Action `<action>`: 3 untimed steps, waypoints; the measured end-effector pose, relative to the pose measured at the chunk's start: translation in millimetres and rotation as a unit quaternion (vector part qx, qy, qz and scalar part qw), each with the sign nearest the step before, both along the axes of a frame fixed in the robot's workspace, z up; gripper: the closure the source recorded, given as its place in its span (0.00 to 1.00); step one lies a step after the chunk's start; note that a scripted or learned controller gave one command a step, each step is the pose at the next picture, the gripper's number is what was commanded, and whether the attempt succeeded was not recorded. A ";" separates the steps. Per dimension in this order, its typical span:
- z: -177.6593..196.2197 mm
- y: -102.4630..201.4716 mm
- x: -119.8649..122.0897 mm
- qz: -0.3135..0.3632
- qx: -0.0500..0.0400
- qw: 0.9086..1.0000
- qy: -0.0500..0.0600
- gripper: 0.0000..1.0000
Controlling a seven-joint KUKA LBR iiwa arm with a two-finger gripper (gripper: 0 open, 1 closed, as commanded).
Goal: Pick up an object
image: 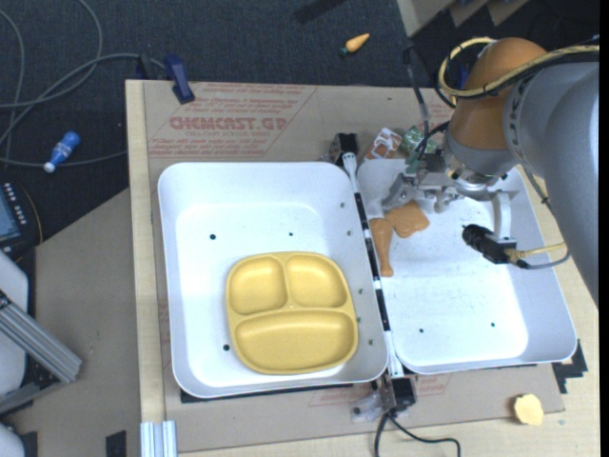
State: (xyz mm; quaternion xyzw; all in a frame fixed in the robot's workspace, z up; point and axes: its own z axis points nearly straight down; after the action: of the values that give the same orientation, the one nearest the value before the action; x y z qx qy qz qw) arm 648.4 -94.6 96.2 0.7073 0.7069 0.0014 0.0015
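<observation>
Orange object [407,221] just beneath end effector [425,190]

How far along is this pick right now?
Approach looks done: the gripper is down in the right bin, at the orange-brown object near its top-left corner. I can't confirm a grasp. Lifting is left. The yellow divided plate sits in the left bin.
</observation>
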 end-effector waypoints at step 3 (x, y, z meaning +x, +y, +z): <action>-0.2 0.2 2.4 0.000 0.000 1.000 0.000 0.00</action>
State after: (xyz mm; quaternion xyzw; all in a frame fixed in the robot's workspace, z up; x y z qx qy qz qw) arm 650.8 -94.4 96.0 0.7071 0.7071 0.0017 0.0014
